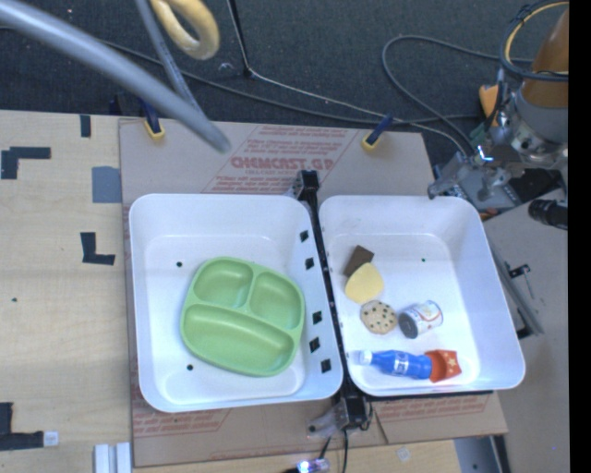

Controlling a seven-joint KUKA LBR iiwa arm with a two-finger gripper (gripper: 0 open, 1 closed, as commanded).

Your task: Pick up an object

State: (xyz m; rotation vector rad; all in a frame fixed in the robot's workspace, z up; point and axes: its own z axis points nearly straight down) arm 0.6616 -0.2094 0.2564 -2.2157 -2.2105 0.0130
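The right bin (480, 277) holds a brown block (359, 258), a yellow wedge (365, 282), a round cookie (378, 318), a small silver can with a red end (420, 319) and a blue bottle with a red wrapper at its tip (406, 364). My gripper (480, 180) hangs at the arm's end above the bin's far right corner, well away from all of these items. Nothing shows between its parts.
The left bin (152, 277) carries a green divided plate (244, 316). A black clip strip (314, 277) runs between the bins. Grey tubes and a yellow ring (185, 23) cross the upper left. Cables trail over the dark floor behind.
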